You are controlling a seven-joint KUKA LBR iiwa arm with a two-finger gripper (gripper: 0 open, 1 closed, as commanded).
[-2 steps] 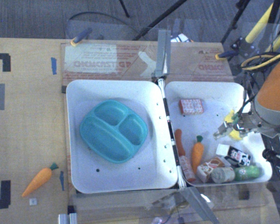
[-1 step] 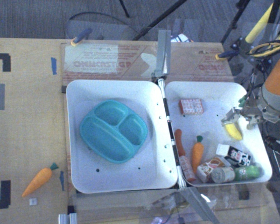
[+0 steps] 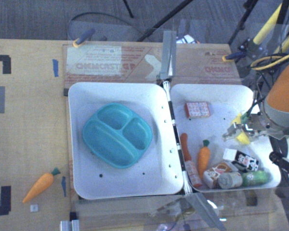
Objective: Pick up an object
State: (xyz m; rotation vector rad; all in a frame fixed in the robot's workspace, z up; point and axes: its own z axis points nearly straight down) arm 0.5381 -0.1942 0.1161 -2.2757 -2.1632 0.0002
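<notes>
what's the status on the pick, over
Gripper low over right bin, at a yellow item; grip unconfirmed. Carrot, red box, cans crowd the bin's near corner. Teal tray in left bin.

Under me stretches a pale wooden bench (image 3: 29, 129). Two shallow white bins sit directly on it, side by side and touching along their inner rims: the left bin (image 3: 77, 143) and the right bin (image 3: 216, 91). Behind the bins a flat sheet of brown cardboard (image 3: 106, 64) with red printing lies on the bench top. Out on the bare wood, near the left bin's front corner, rests a toy carrot (image 3: 38, 186), tilted. Black tape marks (image 3: 1, 64) and short blue tape strips (image 3: 55, 67) stick to the surface.
</notes>
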